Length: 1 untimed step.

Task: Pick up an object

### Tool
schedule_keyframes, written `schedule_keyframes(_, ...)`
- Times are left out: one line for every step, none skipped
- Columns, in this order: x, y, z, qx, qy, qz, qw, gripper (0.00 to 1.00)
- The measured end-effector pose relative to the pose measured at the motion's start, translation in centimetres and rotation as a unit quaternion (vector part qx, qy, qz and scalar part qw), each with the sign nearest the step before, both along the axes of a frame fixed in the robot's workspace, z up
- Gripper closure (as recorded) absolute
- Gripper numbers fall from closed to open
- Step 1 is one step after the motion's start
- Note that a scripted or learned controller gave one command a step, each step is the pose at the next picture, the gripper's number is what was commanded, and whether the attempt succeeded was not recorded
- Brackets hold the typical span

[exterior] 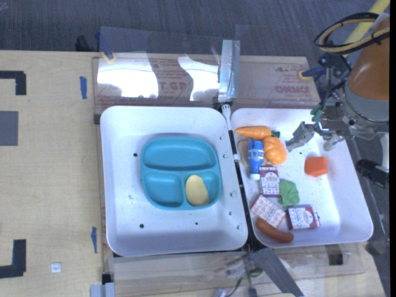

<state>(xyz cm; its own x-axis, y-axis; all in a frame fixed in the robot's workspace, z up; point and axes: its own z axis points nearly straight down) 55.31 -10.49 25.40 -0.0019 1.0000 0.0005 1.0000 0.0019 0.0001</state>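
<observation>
The counter (pixel 43 184) is pale wood, and on it two shallow white bins sit side by side, touching along a middle seam. The left bin (pixel 117 184) holds a blue divided tray (pixel 179 156); a yellow lemon-shaped piece (pixel 197 190) lies in the tray's near right compartment.

The right bin (pixel 346 197) carries the loose toys. The grey arm (pixel 371 85), with its orange band, reaches in from the right over the bin's far side. Its gripper (pixel 314 136) hangs just above the far part of that bin, the two fingers (pixel 299 135) spread apart with nothing between them.

Just near of the gripper lies an orange-red block (pixel 316 166), apart from the other toys. Along the bin's left side are a carrot (pixel 252 132), an orange croissant-shaped piece (pixel 275 150) and a blue bottle (pixel 256 156), close together. Nearer lie a small red-and-white carton (pixel 269 180), a green leaf-shaped piece (pixel 289 192), two more cartons (pixel 267 210) and, at the near edge, a brown sausage (pixel 274 231).
</observation>
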Motion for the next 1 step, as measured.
schedule_keyframes(0.0, 0.0, 0.0, 0.0, 0.0, 0.0, 1.0, 0.0)
